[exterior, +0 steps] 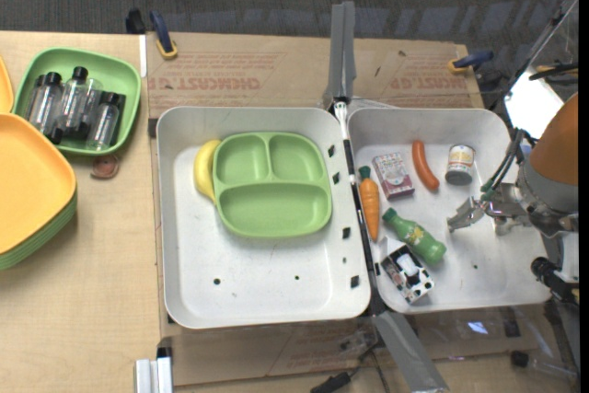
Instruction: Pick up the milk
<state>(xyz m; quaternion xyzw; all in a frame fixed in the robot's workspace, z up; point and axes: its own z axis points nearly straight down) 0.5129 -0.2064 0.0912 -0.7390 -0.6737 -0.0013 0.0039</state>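
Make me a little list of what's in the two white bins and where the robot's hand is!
left bin: green divided plate, yellow thing tucked under its left edge
right bin: milk carton, green bottle, carrot, sausage, can, pink box
milk: near the front wall, lying free
end effector: over the right bin, right of the bottle, holding nothing

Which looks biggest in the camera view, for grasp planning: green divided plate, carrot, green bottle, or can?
1. green divided plate, by far.
2. carrot and green bottle: look alike in length, so unranked.
3. can, smallest.
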